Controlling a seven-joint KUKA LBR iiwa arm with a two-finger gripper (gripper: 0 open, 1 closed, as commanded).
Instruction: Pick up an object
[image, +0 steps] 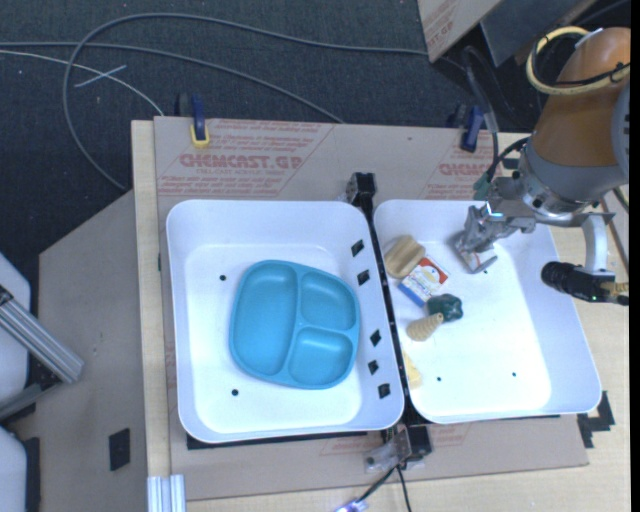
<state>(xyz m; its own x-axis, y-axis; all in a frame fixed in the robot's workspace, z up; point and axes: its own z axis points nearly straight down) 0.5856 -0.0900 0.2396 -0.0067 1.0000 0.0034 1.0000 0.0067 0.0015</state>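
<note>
The bench carries 2 shallow white bins side by side on a brown cardboard sheet (300, 150) printed with red lettering.

Left white bin (190, 240): holds 1 light blue plastic divided plate (295, 323) with 3 compartments, lying flat near the bin's centre.

Right white bin (540, 340): a cluster of small objects lies along its left side, close to the divider between the bins. Uppermost is a tan, bread-like block (402, 255). Just below it sits a small white packet with red and blue printing (424, 280), touching or overlapping the block's lower edge. Below that, a dark green lumpy item (447, 307) sits against a beige ridged cone-shaped piece (424, 327). A small yellowish fragment (412, 375) lies apart, lower down by the bin's left wall.

The grey and orange arm (580, 110) enters from the upper right. Its 2-finger gripper (478, 250) is over the upper part of the right bin, to the right of the tan block and apart from it. Nothing is visible between the fingers; whether they are spread or pressed together cannot be determined.
</note>
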